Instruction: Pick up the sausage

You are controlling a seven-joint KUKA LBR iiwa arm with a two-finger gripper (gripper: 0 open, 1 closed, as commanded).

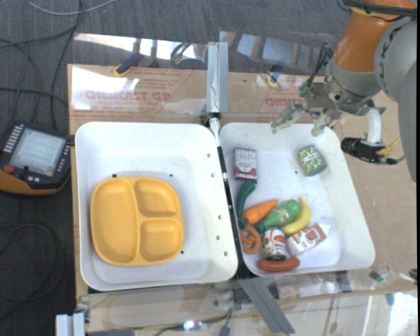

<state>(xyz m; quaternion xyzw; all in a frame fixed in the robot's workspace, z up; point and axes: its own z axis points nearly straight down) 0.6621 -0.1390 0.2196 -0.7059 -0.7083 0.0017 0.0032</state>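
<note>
Bench bins: your claw (304, 122) is hanging open over the right bin's (350, 187) far edge; sausage (278, 264) is lying at the near wall.

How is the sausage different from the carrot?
The sausage is reddish brown; the carrot is orange with a green end. The sausage lies flat along the near wall of the right bin; the carrot lies slanted, nearer the bin's middle. The sausage has rounded ends; the carrot tapers. Both are long toy foods in the same bin, away from the gripper.
</note>
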